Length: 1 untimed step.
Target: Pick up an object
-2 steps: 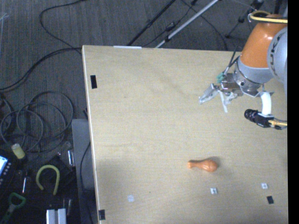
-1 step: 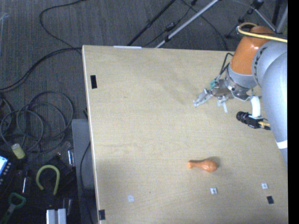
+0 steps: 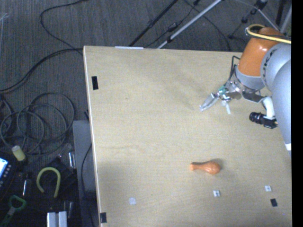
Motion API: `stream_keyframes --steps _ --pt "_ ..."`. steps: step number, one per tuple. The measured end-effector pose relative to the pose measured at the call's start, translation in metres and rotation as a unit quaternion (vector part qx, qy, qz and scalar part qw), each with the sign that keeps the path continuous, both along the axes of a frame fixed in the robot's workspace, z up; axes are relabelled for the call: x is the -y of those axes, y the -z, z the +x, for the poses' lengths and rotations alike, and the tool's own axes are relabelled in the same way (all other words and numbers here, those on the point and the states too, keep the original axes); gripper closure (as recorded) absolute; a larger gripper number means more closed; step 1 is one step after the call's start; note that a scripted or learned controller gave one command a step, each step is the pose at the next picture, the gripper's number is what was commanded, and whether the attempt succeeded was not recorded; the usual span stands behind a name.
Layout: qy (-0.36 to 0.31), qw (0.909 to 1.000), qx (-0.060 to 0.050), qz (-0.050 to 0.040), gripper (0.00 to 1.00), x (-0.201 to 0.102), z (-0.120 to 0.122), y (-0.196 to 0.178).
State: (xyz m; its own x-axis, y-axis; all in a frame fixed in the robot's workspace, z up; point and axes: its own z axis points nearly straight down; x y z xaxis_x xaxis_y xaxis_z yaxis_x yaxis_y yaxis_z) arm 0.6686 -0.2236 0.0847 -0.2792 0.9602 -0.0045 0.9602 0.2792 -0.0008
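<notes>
An orange pear-shaped object [image 3: 207,167] lies on its side on the tan board [image 3: 151,126], toward the front right, with its narrow end pointing left. My gripper [image 3: 216,108] hangs above the board at the right, well behind the object and apart from it. Its two thin fingers are spread open, one reaching left [image 3: 205,106] and one pointing down [image 3: 228,109], with nothing between them. The grey arm with its orange band [image 3: 258,51] comes in from the right edge.
Small square markers [image 3: 216,193] sit near the board's front right, and a black tag [image 3: 95,82] lies near its left edge. Cables and tools [image 3: 42,174] cover the floor to the left. Tripod legs [image 3: 203,11] stand behind the board.
</notes>
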Motion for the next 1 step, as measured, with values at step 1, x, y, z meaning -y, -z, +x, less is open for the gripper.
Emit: stream_keyframes --steps 1 --pt "0.000 1.0000 0.001 -0.0012 1.00 -0.0004 0.0007 -0.0100"
